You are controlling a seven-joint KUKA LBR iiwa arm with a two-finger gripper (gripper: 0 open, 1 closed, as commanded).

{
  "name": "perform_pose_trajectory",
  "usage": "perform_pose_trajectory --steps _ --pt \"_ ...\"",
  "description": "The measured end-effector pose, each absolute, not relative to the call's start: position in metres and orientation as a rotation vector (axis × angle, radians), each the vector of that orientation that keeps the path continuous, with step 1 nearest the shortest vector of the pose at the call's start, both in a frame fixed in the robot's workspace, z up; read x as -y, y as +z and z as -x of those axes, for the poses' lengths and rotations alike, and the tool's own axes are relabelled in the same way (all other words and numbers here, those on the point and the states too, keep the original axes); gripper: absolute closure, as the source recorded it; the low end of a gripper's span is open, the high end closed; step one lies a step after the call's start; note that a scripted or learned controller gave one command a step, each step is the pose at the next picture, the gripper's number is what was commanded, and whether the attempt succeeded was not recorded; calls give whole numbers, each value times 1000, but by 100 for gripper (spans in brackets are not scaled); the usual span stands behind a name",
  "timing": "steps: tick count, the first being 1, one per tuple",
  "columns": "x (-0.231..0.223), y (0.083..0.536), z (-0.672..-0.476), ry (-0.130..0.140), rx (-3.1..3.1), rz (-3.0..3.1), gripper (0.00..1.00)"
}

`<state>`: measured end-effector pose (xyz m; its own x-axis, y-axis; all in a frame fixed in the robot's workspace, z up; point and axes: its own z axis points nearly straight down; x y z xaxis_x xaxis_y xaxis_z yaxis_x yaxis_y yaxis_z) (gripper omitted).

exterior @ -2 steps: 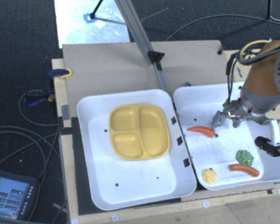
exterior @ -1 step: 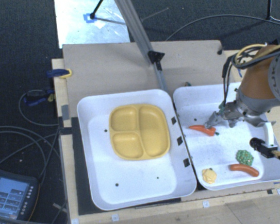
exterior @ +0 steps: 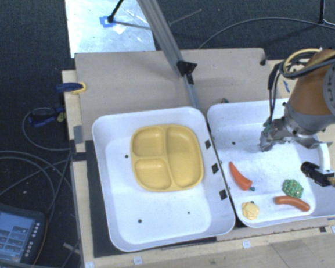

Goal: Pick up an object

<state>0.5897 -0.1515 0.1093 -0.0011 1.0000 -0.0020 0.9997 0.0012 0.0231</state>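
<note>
Carrot (exterior: 240,176), broccoli (exterior: 292,188), sausage (exterior: 292,203), corn (exterior: 250,211)

The arm (exterior: 318,91) is cut off by the right edge, above the right bin (exterior: 236,121); the gripper (exterior: 270,139) over that bin is too small and dark to read its fingers; the arm hides the bin's far right rim; a handheld screen unit (exterior: 10,232), well left of the bin, is cut by the left edge.

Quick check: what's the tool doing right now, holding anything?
Tool: low over the right bin, near its back; open or closed cannot be told; nothing visibly held.
</note>
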Motion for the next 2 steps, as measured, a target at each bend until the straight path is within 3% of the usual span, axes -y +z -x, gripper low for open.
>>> perform_pose_trajectory --steps 1,2 --pt "145 167 -599 7 -2224 -2209 100" --pt "153 221 -594 6 -2221 -2212 100"
